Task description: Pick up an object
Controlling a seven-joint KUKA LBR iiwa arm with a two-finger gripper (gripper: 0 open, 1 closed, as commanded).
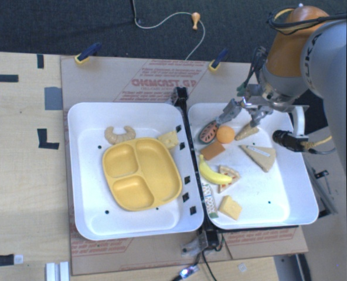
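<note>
- We see the hand (242,115) reaching in from the right, hanging over the far part of the right bin (291,209); its two fingers (230,110) are spread wide apart with nothing between them.
- Just below the hand lies an orange ball (225,134), touching a dark oval piece (208,132) on its left and a brown block (213,150) below it.
- A pale wedge (247,132) sits right under the hand's right finger; whether they touch, we cannot tell.
- Further right in the same bin we see a tan triangular slice (262,156), well apart from the ball.
- A banana (212,175) lies near the bin's left wall, just beside a small sandwich-like piece (229,173), with a yellow cheese wedge (231,207) nearer the front.
- The left bin (80,157) holds a yellow divided tray (140,172), a beige curved piece (119,134) at its far edge, and a small pale yellow piece (170,139) at its far right corner.
- Both bins rest on a cardboard sheet (156,81) on the tabletop (21,174).
</note>
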